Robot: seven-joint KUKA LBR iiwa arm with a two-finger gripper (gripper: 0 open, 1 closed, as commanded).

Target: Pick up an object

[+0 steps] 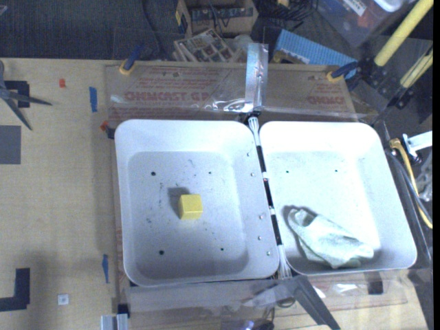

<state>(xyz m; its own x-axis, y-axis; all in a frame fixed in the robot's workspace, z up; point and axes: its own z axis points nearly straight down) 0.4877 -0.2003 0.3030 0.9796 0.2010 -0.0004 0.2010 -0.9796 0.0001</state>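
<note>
A small yellow block (190, 206) rests on the floor of the left white bin (137, 143), near its middle. A crumpled white and pale green cloth (328, 240) lies in the near part of the right white bin (357, 150), close to its front wall.
Clear plastic sheeting and a cardboard panel (206, 91) stand behind the bins. A metal divider strip (256, 78) rises between them at the back. Cables and a yellow bar (405, 26) sit at the far right. Wooden bench surface (55, 184) extends to the left.
</note>
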